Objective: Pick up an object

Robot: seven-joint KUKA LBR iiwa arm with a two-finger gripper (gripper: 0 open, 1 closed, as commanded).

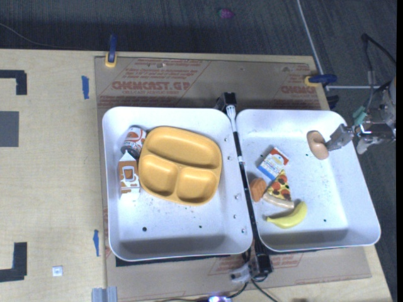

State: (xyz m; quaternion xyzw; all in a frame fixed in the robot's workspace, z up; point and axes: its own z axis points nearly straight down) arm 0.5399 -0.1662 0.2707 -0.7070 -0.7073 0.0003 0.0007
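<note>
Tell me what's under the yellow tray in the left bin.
The yellow tray lies partly over a can and a white and orange carton at its left edge. Their right parts are hidden beneath it, and anything else underneath can't be seen.

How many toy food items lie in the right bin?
5: an egg near the far right wall, a small carton, a croissant, a pizza slice and a banana toward the front. Nothing seems hidden.

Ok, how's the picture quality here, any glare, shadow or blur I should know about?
Camera view: even light, mild glare on the yellow tray; soft shadows along the white bins' walls; the end effector at the right edge looks blurred; labels on the small box are too soft to read.
</note>
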